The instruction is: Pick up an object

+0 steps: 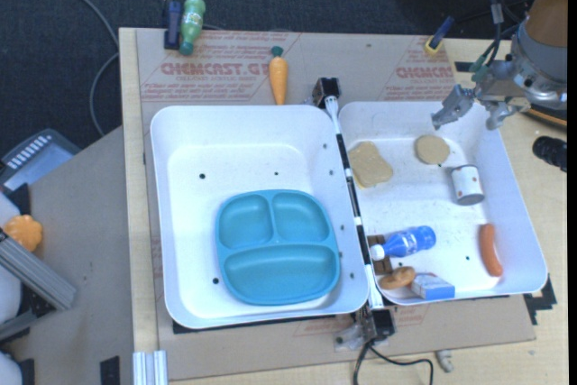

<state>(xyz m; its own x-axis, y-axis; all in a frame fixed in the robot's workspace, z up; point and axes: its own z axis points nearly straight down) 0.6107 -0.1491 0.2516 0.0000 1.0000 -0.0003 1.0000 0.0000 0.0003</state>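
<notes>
Clutter sits along the right bin's [514, 194] near edge: a blue box [435, 288], a bottle [407, 242], a sausage [490, 249]. Farther back lie a silver can [466, 184] and 2 tan pieces [370, 164]. The gripper [472, 106] hangs spread and bare over the far edge, so nothing looks picked yet. Its fingertips are small and hard to read.

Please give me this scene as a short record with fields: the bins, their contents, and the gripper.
left bin: blue divided plate
right bin: two flat tan pieces, small can, blue bottle, sausage, small box
outside bins: toy carrot, green bottle
gripper: above the right bin's far edge, open, holding nothing
</notes>
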